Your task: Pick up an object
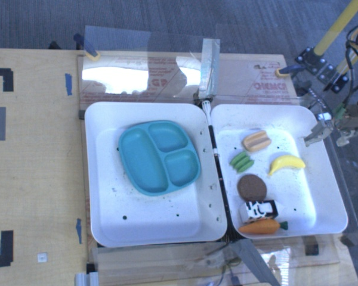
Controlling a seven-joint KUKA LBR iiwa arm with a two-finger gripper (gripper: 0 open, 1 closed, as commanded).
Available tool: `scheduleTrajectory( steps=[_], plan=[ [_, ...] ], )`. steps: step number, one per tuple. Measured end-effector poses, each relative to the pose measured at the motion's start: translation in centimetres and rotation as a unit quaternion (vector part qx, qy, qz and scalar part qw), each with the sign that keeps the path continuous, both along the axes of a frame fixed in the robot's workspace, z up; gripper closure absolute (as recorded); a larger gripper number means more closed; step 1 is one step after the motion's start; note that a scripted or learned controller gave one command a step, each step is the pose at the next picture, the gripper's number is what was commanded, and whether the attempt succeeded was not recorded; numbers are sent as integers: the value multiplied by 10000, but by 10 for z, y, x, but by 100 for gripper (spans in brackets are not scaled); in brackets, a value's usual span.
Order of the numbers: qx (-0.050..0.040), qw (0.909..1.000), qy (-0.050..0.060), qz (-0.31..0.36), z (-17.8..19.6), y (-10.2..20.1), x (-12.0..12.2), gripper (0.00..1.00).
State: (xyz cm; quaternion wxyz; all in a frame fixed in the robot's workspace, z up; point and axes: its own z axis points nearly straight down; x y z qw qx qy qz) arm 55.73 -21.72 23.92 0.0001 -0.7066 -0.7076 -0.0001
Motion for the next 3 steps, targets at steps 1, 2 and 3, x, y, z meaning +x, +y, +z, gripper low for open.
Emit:
scheduleTrajectory(
  steps=[1,2,3],
  plan=[
    [23,9982,65,-598,-111,90,57,0],
    [-17,9999,-117,-105,-143,115,35,0],
    [-16,9999,-112,-81,-144,123,32,0]
  ],
)
